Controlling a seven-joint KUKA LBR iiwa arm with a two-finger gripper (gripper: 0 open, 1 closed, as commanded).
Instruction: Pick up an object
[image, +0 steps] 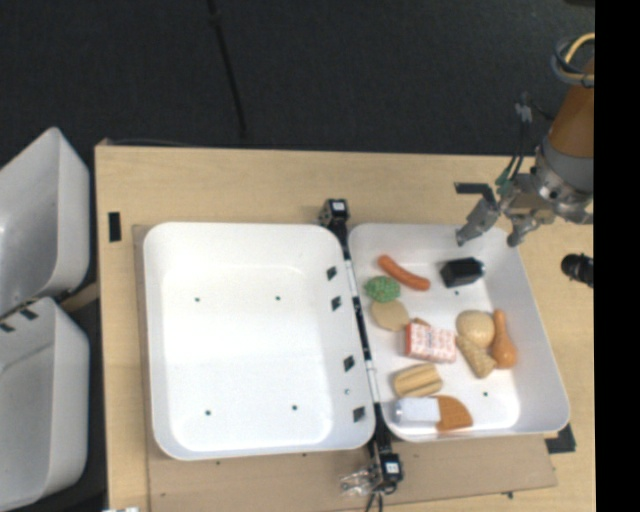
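— Over the far right corner of the right bin (530, 300), why does the gripper (492, 228) hang there?

— It hovers with its two fingers spread and nothing between them, probably lined up to drop on something. The black block (461, 271) lies just near of it, apart from the rest, so it looks the easiest target.

— And the other pieces?

— Crowded together toward the middle and near end: the sausage (404, 272), green piece (382, 290), pink carton (431, 342), bread roll (417, 380). Tight neighbours leave little room for fingers.

— The left bin (160, 330)?

— Likely the drop-off side.
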